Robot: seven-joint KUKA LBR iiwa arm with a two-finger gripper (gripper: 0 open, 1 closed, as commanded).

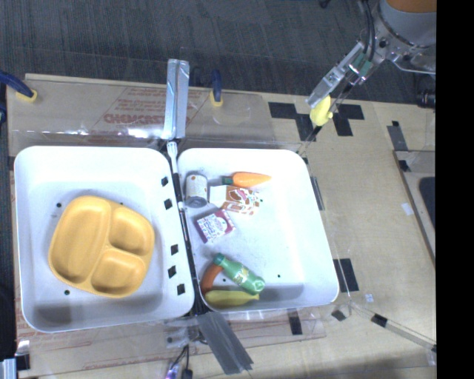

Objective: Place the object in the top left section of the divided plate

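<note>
The yellow divided plate (100,244) lies in the left white bin (37,170), with its top left section toward the bin's left wall. My gripper (323,102) hangs high beyond the far right corner of the right bin (311,222), over the bench. A small yellow object (320,114) sits at its fingertips, gripped between the fingers. The arm's orange band (409,4) is at the top right edge.
The right bin holds an orange carrot (250,178), a small can (195,189), a white and red packet (241,198), a purple packet (213,224), a green bottle (241,272) and a yellow banana (229,298). A metal bracket (176,100) stands between the bins at the back.
</note>
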